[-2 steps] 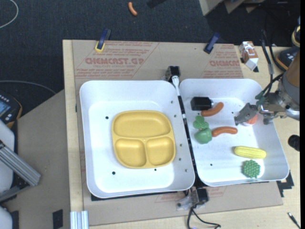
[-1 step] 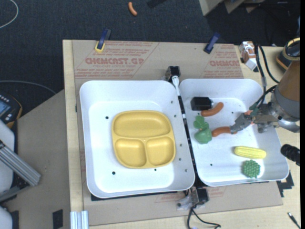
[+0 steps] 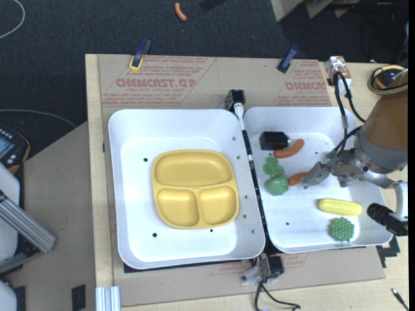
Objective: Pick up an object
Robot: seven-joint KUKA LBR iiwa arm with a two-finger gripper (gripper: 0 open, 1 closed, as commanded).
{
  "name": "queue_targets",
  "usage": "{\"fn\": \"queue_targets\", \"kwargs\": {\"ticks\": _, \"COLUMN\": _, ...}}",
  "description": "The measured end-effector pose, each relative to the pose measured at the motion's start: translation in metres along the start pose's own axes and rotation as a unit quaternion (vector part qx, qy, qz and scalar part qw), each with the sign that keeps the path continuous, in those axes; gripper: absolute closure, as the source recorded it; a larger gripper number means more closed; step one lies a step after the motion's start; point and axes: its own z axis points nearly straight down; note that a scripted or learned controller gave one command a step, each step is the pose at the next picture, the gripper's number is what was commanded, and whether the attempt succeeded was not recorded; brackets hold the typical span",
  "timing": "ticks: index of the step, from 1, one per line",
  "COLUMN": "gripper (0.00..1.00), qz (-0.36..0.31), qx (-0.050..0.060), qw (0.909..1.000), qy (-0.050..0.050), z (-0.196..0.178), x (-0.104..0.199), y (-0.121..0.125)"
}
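In the right bin (image 3: pixel 305 235), my gripper (image 3: pixel 327 179) hangs over the middle, fingers spread open with nothing between them. Its left fingertip (image 3: pixel 313 177) sits right beside a small orange carrot piece (image 3: pixel 297 178). To the left of that lie a green broccoli-like toy (image 3: pixel 273 168) and a round green piece (image 3: pixel 277 186). An orange sausage (image 3: pixel 289 149) and a black block (image 3: pixel 273 139) lie toward the bin's far side. A yellow corn cob (image 3: pixel 339 207) and a bumpy green ball (image 3: pixel 342 229) rest in front of the gripper, near the front right corner.
The left bin (image 3: pixel 130 173) holds a yellow divided plate (image 3: pixel 194 188). A black divider clip (image 3: pixel 236 99) sits between the bins at the back. Cables (image 3: pixel 343 102) run down along the arm at the right. Cardboard bench (image 3: pixel 104 109) surrounds both bins.
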Motion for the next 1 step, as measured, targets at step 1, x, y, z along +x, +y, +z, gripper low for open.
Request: {"fn": "queue_targets", "kwargs": {"ticks": 1, "gripper": 0.0, "qz": 0.0, "qx": 0.0, "qw": 1.0, "qy": 0.0, "z": 0.0462, "x": -0.0071, "y": -0.0023}}
